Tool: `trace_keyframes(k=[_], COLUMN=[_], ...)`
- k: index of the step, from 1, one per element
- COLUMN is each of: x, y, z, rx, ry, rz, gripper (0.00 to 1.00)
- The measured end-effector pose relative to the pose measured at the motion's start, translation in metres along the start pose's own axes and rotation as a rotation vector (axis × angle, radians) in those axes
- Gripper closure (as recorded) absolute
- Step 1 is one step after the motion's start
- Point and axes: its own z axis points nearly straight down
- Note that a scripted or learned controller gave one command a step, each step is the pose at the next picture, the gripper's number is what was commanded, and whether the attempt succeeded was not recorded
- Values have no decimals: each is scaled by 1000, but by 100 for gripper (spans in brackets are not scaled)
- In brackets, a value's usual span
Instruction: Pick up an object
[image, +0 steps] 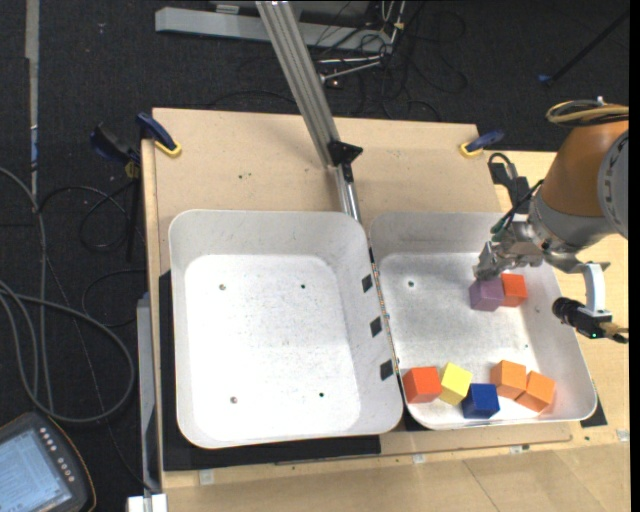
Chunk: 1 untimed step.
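Right bin (400, 300): tool (497, 266) touching purple block (487, 294).

The arm (590, 185) comes in from the right edge, orange band up top with the grey wrist angled down and left. The gripper (497, 263) is down low in the right bin, near its back edge, with cables trailing off the wrist.
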Motion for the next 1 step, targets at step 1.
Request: trace_keyframes(k=[1], x=[-6], y=[-4], z=[-60], rx=[17], ry=[7], rz=[3], gripper=[100])
